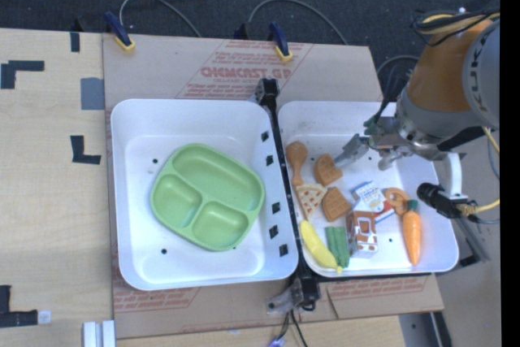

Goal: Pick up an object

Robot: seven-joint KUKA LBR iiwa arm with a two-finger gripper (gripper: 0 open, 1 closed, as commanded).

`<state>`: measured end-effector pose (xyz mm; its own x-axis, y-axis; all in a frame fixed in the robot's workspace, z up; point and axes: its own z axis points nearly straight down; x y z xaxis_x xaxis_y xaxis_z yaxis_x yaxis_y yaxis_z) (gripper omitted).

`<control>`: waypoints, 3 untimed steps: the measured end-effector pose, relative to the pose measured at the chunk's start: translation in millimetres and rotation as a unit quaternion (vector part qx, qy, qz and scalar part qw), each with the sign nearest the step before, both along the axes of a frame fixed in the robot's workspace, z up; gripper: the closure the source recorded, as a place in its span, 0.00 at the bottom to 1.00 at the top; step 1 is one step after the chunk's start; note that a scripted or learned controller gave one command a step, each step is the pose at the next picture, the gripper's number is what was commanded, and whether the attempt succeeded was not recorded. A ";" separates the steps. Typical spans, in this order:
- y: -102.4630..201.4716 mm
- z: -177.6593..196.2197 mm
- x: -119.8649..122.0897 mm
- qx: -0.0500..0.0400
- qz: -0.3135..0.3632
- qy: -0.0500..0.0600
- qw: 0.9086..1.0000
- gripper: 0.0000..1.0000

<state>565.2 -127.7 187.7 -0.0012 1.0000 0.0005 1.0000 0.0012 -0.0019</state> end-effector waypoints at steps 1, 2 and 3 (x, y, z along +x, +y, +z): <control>27.6 -97.8 31.1 -0.002 -0.001 -0.001 1.000 0.00; 28.7 -88.6 30.7 -0.001 0.000 0.001 1.000 1.00; 105.3 -3.1 27.5 0.000 0.001 -0.001 1.000 1.00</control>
